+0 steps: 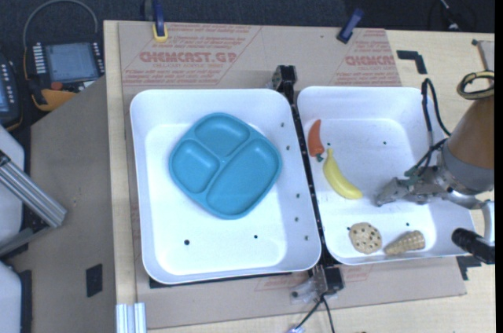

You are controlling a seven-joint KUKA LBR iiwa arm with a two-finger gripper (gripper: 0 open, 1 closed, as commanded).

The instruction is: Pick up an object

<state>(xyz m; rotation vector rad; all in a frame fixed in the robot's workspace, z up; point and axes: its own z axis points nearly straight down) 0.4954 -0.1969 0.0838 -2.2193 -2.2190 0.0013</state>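
Note:
The right bin holds a yellow banana, a red-orange chili-shaped piece near its left wall, a round speckled cookie and a tan cone at its front. My gripper hangs low over the right half of this bin, just right of the banana and above the cone. Nothing shows in its grasp. A blue divided plate lies in the left bin.
Black cables run down along the right bin's far right corner toward the arm's wrist. A black divider with clamps sits between the bins. The cardboard bench top surrounds both bins.

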